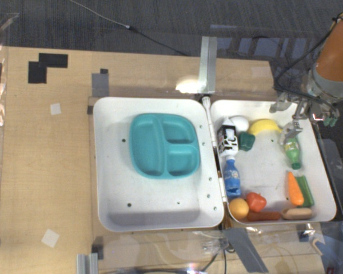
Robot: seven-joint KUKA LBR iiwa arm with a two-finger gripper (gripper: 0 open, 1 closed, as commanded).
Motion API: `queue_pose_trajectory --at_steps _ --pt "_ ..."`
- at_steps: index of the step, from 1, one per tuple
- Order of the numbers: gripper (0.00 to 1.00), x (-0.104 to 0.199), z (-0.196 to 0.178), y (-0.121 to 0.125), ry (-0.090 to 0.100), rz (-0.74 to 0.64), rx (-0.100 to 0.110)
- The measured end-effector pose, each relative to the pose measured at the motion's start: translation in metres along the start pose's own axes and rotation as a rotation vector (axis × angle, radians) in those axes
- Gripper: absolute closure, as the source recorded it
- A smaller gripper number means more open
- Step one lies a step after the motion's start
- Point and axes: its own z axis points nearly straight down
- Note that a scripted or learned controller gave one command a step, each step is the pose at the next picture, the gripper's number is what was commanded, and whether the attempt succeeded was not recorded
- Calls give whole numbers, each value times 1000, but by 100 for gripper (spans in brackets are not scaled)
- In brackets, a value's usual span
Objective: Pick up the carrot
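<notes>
The carrot [295, 189] is lying near the right bin's [266, 163] right wall, touching a green piece on its right. The gripper [292, 117] is hanging over the bin's top right corner, gripping nothing, its arm cut off by the frame

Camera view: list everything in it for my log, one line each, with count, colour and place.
Bins: two, white, side by side on the bench.
Divided tray: one, teal, middle of the left bin.
Carrot: one, orange, right side of the right bin.
Small bottle: one, green, above the carrot.
Lemon: one, yellow, top of the right bin.
Tall bottle: one, blue, along that bin's left wall.
Black-and-white item: one, above the blue bottle.
Orange: one, bottom left corner.
Arm: one, orange band, upper right.
Tool: one, grey, over the right bin's top right.
</notes>
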Motion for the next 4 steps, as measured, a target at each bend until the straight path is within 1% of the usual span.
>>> queue_pose_trajectory --at_steps 1,2,3,4 --pt "0 74 96 -22 -13 -52 2" --pt "0 130 96 19 -15 -14 2" --pt "100 127 83 19 -22 -19 3" --pt "100 139 -46 49 -22 -93 4"
